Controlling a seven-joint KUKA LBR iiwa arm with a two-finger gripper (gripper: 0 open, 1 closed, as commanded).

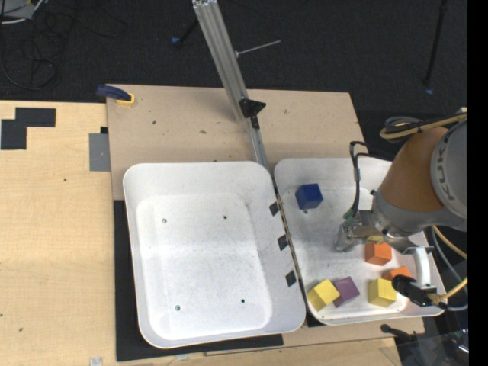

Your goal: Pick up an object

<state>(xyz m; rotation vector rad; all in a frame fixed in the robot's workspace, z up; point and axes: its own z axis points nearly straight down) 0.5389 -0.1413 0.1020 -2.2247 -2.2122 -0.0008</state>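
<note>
- In the right bin (335,170), gripper (349,239) sat low beside orange block (377,253); finger state could not be determined.
- No legible writing on blue cube (309,196).

A robotics lab: a plywood tabletop (229,120) carries two white bins (200,254), with a slanted aluminium rail (226,56) rising from its far edge. Loose cables (27,10) trail across dark carpet (343,36) beyond, and a grey industrial arm (427,185) leans in at the right edge.
</note>
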